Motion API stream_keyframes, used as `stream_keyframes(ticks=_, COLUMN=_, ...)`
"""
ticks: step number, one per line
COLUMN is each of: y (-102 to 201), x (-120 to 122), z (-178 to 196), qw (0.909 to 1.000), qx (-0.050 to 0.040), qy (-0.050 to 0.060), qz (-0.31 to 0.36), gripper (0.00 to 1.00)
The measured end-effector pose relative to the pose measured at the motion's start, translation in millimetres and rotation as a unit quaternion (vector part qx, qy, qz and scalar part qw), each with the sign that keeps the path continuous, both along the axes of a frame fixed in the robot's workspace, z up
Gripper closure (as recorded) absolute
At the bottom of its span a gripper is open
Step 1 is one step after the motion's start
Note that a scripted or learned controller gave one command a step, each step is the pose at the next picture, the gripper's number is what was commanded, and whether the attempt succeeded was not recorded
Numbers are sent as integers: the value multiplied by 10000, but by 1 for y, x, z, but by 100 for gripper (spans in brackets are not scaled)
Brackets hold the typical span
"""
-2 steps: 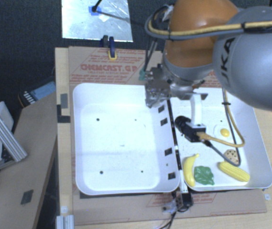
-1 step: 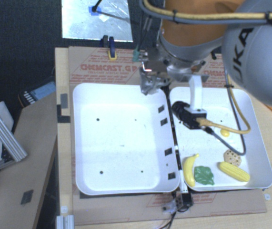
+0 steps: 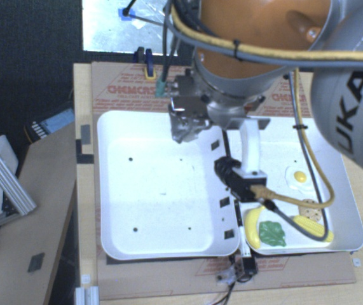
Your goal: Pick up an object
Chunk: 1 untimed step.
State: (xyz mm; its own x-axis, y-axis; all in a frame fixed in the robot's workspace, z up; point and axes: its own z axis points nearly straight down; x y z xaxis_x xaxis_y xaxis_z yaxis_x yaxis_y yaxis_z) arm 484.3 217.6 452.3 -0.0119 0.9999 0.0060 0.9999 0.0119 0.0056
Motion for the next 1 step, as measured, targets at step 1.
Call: stream_keyframes(ticks=1, y=4, x=2, z=-21, qw=10000, qx=-29, qy=25, qz=-34, gripper=100)
